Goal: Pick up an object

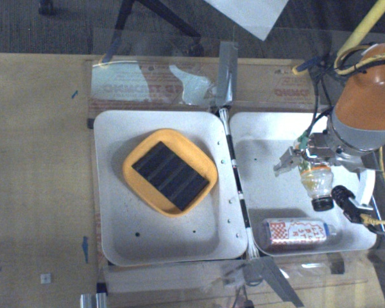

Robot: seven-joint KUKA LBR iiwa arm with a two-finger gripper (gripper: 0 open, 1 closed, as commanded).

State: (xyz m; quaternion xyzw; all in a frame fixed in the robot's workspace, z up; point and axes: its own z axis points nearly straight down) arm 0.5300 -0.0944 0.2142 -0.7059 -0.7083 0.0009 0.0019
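Note:
A small clear bottle [316,183] with a black cap lies in the right bin [263,133], cap toward the front. My gripper [306,165] sits directly over the bottle's upper end, under the orange-banded wrist, and hides part of it. A red-and-white patterned tube [297,231] lies on its side along the right bin's front wall, apart from the gripper. In the left bin [115,236] rests an orange rounded tray-like object [170,172] with a black ribbed centre.
A metal divider [234,172] runs between the two bins. Cables [321,101] hang from the arm over the right bin's back right corner. Open bin floor lies left of the bottle and around the orange object.

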